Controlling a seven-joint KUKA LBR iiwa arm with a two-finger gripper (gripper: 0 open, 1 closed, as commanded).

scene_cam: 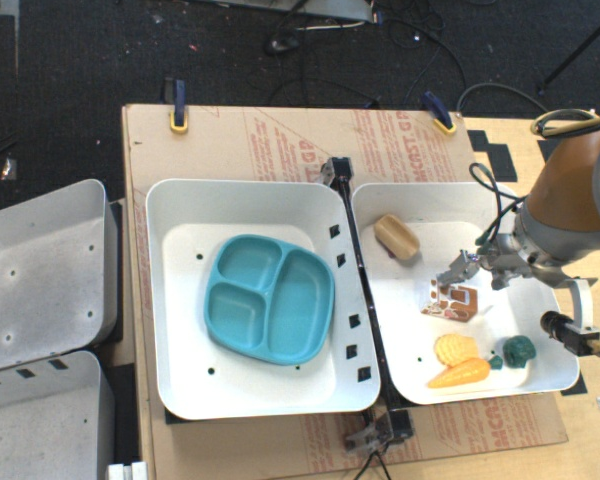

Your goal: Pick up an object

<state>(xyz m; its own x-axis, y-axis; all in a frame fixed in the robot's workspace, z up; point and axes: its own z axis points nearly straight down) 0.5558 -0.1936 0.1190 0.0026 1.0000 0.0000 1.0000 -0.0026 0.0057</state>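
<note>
Robot lab, clamped bench (floor cables)

Two bins sit side by side on a board in the middle of the frame. The left bin holds a divided plate near its centre. In the right bin, a bread roll lies toward the upper left, a small house-shaped toy sits near the middle, and below it a corn cob touches a carrot, with a broccoli piece just to their right. The gripper hangs just above the house-shaped toy, its arm entering from the right edge. Two trays lie at the frame's left.
</note>
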